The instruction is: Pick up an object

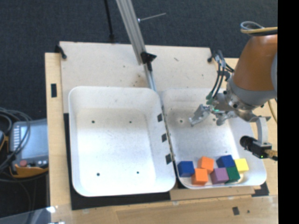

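We note seven small matte cubes [214,169], blue, orange, purple, green, yellow, clustered at lower edge of right bin [180,107]; smooth white shallow bins, rounded corners, speckled; end effector [202,115] mid-right of frame, above right bin's floor, fingers apart, nothing between; pale wooden counter [105,62].

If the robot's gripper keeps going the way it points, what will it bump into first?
Probably the bare floor of the right bin. The gripper points left and downward, away from the blocks, though depth is hard to judge.
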Controlling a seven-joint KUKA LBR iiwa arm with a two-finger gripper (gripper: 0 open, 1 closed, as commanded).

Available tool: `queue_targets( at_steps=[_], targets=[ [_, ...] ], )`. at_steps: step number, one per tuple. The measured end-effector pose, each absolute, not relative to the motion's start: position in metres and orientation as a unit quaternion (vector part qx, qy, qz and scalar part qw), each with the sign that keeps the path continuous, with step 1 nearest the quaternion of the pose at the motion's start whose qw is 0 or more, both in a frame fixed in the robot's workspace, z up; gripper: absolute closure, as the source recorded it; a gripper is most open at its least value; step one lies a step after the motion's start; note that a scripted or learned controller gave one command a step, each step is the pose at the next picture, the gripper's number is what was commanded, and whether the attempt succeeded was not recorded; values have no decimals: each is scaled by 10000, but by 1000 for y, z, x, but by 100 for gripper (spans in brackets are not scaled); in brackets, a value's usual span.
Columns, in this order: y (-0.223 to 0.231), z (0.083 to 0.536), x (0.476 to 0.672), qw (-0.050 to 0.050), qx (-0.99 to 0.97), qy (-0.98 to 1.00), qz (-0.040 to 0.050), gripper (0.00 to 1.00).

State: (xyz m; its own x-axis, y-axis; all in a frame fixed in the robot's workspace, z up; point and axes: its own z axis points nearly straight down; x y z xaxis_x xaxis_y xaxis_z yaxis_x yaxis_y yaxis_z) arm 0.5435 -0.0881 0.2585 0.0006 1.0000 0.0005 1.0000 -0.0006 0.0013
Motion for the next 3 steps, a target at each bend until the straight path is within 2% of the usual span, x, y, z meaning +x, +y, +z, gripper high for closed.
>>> queue_targets(
  at_steps=[2, 3],
  targets=[
    [-89, 149, 537, -19, 7078, 7064, -26, 0],
    [-91, 98, 537, 6, 7079, 7063, -7, 0]
  ],
)
